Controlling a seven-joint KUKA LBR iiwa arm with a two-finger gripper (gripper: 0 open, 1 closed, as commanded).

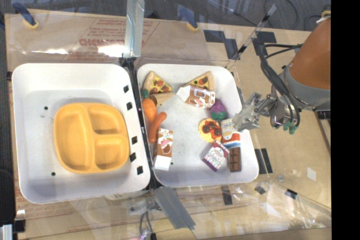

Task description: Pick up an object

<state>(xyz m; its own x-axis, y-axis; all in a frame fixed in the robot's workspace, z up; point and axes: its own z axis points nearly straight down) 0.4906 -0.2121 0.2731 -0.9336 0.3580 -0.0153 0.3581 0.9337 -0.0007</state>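
Gripper [246, 116] at right bin's [185, 177] right rim — nothing held.
Fingers look spread; toys cluster just left — drop onto the small carton [228, 131], centre it before closing.

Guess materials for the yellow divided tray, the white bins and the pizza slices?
Yellow divided tray: looks like moulded plastic, matte to satin, with rounded compartment edges and even colour. White bins: likely thin formed plastic, smooth with soft sheen on curved walls. Pizza slices: probably toy plastic or rubber, printed or painted toppings; too small to tell which.
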